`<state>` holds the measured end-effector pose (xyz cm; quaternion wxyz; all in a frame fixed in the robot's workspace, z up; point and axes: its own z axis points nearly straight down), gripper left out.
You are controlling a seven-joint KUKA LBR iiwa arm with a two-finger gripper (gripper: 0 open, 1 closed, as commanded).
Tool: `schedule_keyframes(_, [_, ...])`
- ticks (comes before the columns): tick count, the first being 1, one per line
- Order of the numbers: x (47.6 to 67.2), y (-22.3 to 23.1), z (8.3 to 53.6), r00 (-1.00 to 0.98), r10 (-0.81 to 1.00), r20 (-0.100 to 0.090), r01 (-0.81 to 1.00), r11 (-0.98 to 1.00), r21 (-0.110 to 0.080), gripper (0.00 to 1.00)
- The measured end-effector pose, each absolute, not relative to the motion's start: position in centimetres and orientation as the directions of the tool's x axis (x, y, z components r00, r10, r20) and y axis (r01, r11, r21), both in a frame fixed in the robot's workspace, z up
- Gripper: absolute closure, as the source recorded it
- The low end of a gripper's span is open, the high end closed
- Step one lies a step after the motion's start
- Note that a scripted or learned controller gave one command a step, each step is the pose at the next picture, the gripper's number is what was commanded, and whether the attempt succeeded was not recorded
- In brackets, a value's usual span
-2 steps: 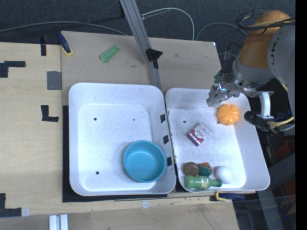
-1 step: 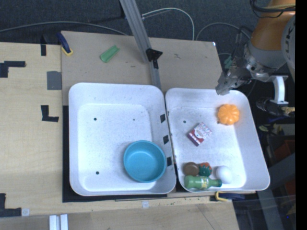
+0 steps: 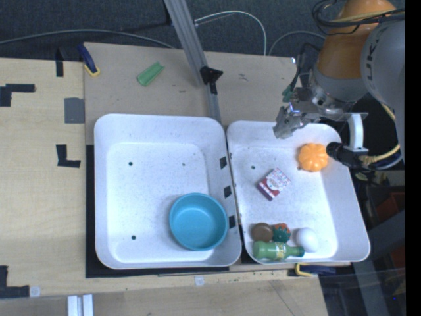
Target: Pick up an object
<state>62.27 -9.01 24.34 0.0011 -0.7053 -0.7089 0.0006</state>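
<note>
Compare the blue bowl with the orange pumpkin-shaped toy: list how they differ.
The blue bowl sits in the left bin; the orange pumpkin-shaped toy sits in the right bin. The bowl is clearly larger than the toy. The bowl is open and hollow; the toy is a closed, rounded lump. The bowl lies far from the gripper; the toy lies close beside it. Both rest untouched on a bin floor.

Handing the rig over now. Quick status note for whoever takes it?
End effector: above the far rim of the right bin, nothing seen in it.
Right bin: orange pumpkin-like toy, small red box, and at the near edge a green bottle, white egg and brown item.
Left bin: blue bowl.
Done: nothing lifted. Left: pick one object.
</note>
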Motion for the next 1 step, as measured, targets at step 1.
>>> schedule_keyframes(1, [61.79, -3.36, 23.67, -0.007, 1.0, 0.001, 1.0, 0.007, -0.003, 1.0])
